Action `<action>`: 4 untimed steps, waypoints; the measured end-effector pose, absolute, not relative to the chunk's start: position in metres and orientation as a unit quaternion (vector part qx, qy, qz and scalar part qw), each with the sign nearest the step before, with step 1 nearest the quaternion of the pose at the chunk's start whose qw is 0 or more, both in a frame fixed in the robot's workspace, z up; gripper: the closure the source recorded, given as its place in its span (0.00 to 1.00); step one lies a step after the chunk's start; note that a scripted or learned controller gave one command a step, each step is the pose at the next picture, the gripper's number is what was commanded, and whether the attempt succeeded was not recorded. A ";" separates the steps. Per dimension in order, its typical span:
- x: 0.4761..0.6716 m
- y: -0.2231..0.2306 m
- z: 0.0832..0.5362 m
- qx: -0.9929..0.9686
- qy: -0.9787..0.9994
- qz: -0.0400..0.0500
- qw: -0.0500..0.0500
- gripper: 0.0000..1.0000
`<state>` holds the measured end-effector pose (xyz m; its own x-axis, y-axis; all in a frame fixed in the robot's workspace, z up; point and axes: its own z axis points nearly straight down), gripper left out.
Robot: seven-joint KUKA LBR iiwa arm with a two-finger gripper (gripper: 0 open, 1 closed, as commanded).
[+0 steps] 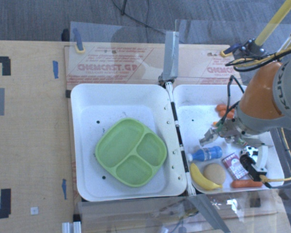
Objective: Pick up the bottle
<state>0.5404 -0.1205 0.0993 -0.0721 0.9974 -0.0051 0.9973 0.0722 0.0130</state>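
Nearest the lens, along the bottom rim of the right bin, lay a yellow banana, a tan round thing, a red packet and an orange carrot. Going left to right, the left bin held a green divided plate. The blue bottle lay on its side in the right bin, just above the banana, and the gripper hung just above it with fingers apart, gripping nothing.
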 end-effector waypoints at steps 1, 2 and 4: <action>0.500 -0.106 0.088 0.681 0.732 0.003 0.005 0.00; 0.501 -0.108 0.099 0.683 0.730 0.003 0.009 1.00; 0.480 -0.021 0.218 0.736 0.677 -0.001 0.000 0.00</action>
